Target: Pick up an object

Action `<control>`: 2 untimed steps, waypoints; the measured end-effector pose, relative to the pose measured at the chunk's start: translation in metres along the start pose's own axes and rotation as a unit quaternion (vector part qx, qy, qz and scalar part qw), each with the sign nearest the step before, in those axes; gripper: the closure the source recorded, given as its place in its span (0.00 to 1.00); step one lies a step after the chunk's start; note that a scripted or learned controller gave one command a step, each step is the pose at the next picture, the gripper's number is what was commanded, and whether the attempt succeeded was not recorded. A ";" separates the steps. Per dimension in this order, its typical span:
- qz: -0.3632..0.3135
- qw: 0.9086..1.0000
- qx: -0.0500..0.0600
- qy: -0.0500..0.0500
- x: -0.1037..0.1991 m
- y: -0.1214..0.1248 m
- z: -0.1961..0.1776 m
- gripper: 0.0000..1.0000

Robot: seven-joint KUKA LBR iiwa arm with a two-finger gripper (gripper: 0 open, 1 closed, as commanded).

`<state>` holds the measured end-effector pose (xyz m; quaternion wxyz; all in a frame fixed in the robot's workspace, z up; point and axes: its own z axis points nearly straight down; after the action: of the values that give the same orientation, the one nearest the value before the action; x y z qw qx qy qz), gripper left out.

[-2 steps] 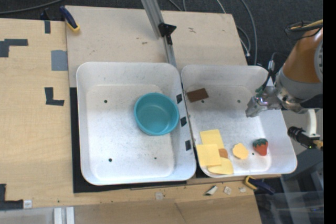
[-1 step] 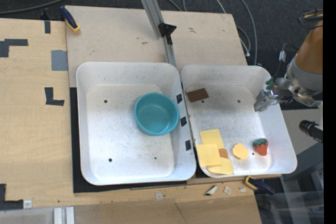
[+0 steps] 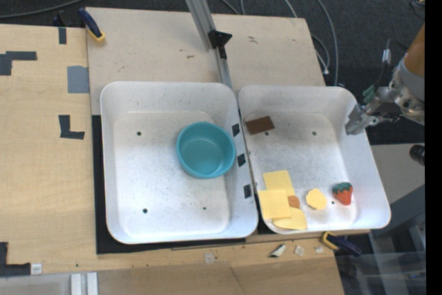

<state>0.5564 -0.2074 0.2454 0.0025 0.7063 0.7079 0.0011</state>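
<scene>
White plastic bins are seen side by side, and the gripper [image 3: 356,122] is poised over the right bin's [image 3: 304,107] upper right rim; nothing is held, and whether it is open cannot be told. The approach is judged to be in hand; a descent onto one target is called for next. Counted in the right bin: one brown block [image 3: 260,125], three yellow slices [image 3: 277,180], one yellow round [image 3: 316,200], one strawberry [image 3: 343,193]. One teal bowl [image 3: 205,150] is seen at the left bin's [image 3: 124,148] centre

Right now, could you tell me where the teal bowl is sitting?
The teal bowl sits in the left bin, towards its right side near the divide from the right bin, across from the brown block.
</scene>
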 end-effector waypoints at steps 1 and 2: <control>-0.002 1.000 0.004 0.002 0.058 -0.001 0.012 1.00; -0.002 1.000 0.004 0.002 0.106 -0.010 0.009 1.00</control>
<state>0.5466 -0.1013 0.2362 -0.0014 0.7050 0.7092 -0.0002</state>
